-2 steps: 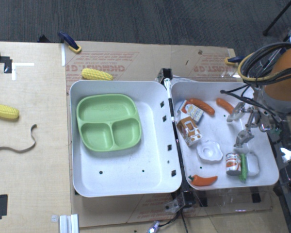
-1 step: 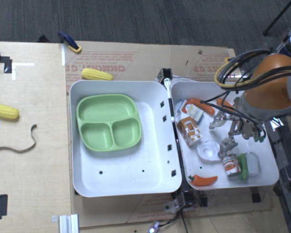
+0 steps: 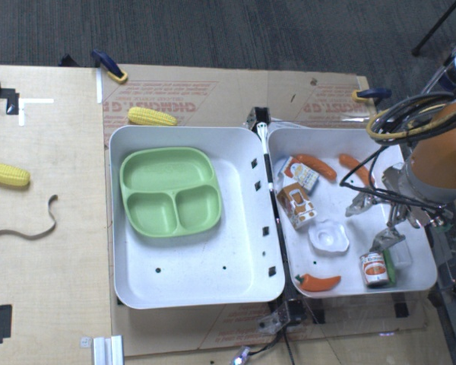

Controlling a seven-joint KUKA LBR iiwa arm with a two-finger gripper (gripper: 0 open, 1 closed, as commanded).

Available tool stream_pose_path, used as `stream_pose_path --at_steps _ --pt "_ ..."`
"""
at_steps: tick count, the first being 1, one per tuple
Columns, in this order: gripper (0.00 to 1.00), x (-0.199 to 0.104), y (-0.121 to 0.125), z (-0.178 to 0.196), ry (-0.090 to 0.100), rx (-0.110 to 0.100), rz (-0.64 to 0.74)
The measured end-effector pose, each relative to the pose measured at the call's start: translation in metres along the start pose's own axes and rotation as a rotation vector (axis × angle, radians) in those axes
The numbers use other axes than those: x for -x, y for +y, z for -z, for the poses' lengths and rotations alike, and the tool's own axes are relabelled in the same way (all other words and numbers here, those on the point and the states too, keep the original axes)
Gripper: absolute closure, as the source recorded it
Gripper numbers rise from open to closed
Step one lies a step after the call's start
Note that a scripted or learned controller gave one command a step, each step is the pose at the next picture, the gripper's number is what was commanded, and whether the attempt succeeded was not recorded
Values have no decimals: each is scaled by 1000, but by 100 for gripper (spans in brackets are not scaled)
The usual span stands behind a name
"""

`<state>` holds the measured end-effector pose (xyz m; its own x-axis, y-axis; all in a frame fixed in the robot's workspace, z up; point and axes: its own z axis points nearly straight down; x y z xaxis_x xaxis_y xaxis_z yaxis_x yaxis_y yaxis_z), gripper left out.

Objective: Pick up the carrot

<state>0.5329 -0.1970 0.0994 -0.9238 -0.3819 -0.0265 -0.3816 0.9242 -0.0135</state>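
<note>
- The carrot [image 3: 320,282] lies in the right bin [image 3: 342,139], hard against that bin's near wall and close to its near-left corner, touching nothing else.
- Its long axis runs roughly along that near wall, with a dark, greenish end toward the left bin [image 3: 190,280] and the orange body pointing toward the arm's side.
- The claw [image 3: 390,233] hangs over the right-hand part of the same bin, just above a small can [image 3: 374,268] with a red and white label; the can stands between the claw and the bin's near-right corner.
- Whether the claw is wide or narrow I cannot tell: its metal parts blur into cables and the white floor, and nothing can be seen held in it.
- From the claw, the carrot lies toward the left bin and a little nearer the bench's front edge, so the coming move looks like a short sideways shift along the near wall, past the can.
- A grip across the carrot's narrow width seems best, though the wall right behind it leaves little room for one finger.
- Other orange pieces, which look like sausages [image 3: 318,166], lie near the right bin's far wall and could be mistaken for the target; a clear cup [image 3: 328,238] and a snack packet [image 3: 296,204] sit mid-bin.
- The left bin holds a green divided plate [image 3: 169,190].
</note>
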Motion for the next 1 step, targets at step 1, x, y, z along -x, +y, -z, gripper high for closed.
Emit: stream_pose_path --at_steps 1 --pt "0 6 -18 -6 17 24 -180"
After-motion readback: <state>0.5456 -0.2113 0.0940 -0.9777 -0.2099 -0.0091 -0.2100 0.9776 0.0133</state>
